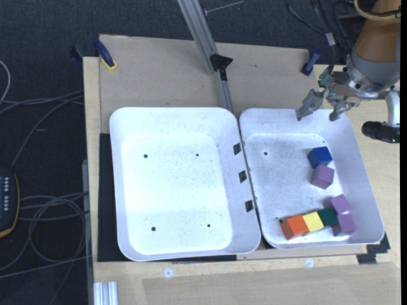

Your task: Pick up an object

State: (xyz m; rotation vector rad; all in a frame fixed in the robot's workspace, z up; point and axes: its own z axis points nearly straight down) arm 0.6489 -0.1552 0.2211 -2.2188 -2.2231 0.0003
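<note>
Both bins (172, 116) look like smooth white plastic with tiny dark specks and a soft shine. The bench (165, 75) is pale wood, flat and matt. At 12 o'clock a long bar (194, 18) looks like grey metal with a dull gleam. The floor (38, 18) is dark and rough, like carpet. The blocks (311, 222) at 5 o'clock look like matt painted wood or plastic; which one is hard to tell. The gripper (322, 110) at 2 o'clock looks like grey metal.
</note>
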